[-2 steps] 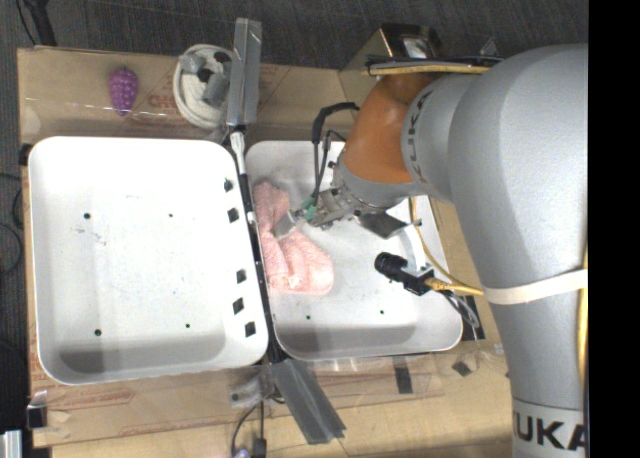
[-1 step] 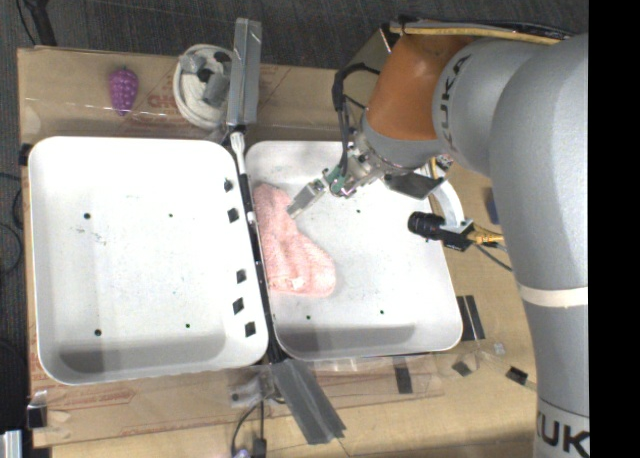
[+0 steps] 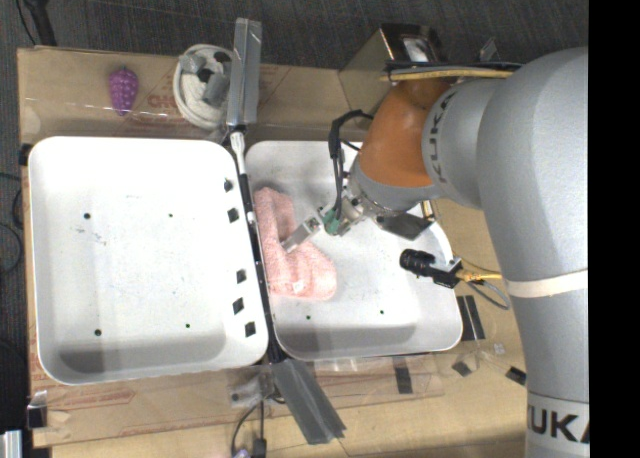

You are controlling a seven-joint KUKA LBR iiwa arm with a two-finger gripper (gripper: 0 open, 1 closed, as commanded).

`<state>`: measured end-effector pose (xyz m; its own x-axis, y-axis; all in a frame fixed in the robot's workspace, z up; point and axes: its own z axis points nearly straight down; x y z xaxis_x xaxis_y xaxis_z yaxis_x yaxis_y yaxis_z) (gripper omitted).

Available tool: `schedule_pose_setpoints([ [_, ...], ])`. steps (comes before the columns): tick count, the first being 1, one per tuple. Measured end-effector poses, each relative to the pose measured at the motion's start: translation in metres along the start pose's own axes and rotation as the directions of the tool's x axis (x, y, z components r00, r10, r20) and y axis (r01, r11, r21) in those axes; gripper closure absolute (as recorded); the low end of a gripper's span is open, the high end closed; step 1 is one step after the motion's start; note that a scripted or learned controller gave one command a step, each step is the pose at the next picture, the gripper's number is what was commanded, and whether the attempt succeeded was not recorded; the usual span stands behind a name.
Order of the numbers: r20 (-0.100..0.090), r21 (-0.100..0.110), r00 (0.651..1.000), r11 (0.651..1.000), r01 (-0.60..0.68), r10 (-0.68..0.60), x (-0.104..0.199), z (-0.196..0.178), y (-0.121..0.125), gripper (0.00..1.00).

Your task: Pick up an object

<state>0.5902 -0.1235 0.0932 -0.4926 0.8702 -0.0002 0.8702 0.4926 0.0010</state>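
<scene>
At the far left we see a small purple object (image 3: 123, 89) lying on the bench (image 3: 70, 76), above the left bin (image 3: 60, 246); just right of it sits a coil of white cord (image 3: 203, 84), beside a grey post (image 3: 243, 71) that stands over the seam between the bins; in the right bin (image 3: 400, 321) a pink cloth (image 3: 291, 246) lies bunched against the left wall; the gripper (image 3: 303, 234) reaches down from the right and its tip rests on the cloth's upper middle; we cannot tell whether it is released or clenched; the grey arm (image 3: 510, 176) with its orange band (image 3: 400, 141) covers the right side.
</scene>
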Motion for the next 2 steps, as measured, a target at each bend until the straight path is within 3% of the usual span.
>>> schedule_pose_setpoints([
  [1,-0.002,0.001,1.0,1.0,0.003,-0.003,0.0,-0.01,0.001,1.0],
  [2,-0.001,0.003,0.998,0.998,-0.059,0.059,0.055,-0.099,0.065,1.0],
])
